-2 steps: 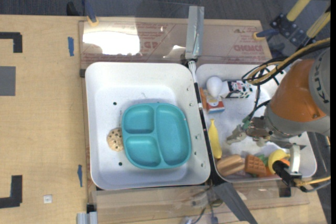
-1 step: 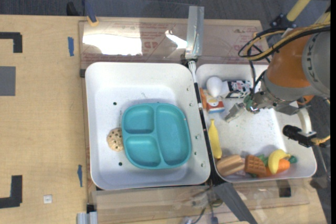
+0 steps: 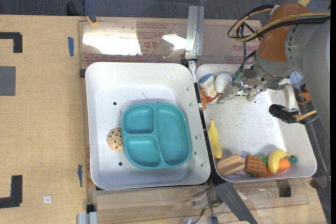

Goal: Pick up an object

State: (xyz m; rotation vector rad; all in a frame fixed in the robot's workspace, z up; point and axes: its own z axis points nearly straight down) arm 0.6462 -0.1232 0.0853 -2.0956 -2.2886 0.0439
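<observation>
1. Brown cardboard [image 3: 37, 128] covers the bench on the left, marked with black corner brackets and bits of blue tape; dark carpet runs along the top.
2. Next comes the left bin [image 3: 100, 81], holding a teal divided tray [image 3: 156, 135] near its middle. A small speckled cookie [image 3: 114, 139] lies touching the tray's left edge.
3. Across the divider, the right bin [image 3: 247, 123] has a yellow banana [image 3: 214, 139] lying along its left wall, and a small bottle with an orange label [image 3: 209, 86] beside a white rounded object [image 3: 223, 81] in the far corner.
4. Along the near wall sit a tan block [image 3: 230, 164], a brown waffle-like piece [image 3: 255, 164] and a yellow-and-orange toy [image 3: 278, 160], all crowded together.
5. At the right, the gripper [image 3: 242, 86] hangs low over the far part of the right bin, just beside the white rounded object. Whether it is spread or closed cannot be told.
6. That white object is the likely target: probably light, smooth plastic, so slippery. A grasp across its narrow middle seems best, though the bottle pressed against it leaves little room on one side.
</observation>
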